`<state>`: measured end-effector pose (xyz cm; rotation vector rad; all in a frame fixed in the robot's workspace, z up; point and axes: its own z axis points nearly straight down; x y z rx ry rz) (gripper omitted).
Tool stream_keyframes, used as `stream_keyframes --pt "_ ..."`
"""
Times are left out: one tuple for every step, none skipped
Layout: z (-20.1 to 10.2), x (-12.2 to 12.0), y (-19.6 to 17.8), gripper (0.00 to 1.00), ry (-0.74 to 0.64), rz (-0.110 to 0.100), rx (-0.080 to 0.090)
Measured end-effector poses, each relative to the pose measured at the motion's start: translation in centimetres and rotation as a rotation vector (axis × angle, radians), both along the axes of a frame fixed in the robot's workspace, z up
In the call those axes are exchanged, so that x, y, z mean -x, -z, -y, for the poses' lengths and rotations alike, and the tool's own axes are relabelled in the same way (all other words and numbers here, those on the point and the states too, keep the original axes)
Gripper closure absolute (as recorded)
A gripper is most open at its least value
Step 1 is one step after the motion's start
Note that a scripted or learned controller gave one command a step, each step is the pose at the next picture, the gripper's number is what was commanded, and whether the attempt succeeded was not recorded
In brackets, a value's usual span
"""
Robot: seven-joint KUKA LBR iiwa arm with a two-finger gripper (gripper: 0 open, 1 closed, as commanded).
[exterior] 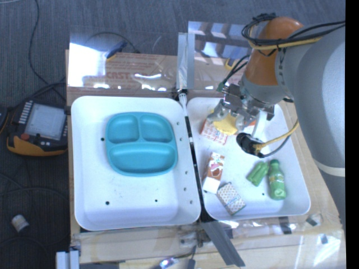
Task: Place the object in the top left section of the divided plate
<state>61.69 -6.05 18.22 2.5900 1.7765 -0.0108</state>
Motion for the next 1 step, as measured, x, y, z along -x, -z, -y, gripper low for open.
stream_keyframes --pt "-7.35 0.23 0.05 1.00 0.072 -0.001 -0.004"
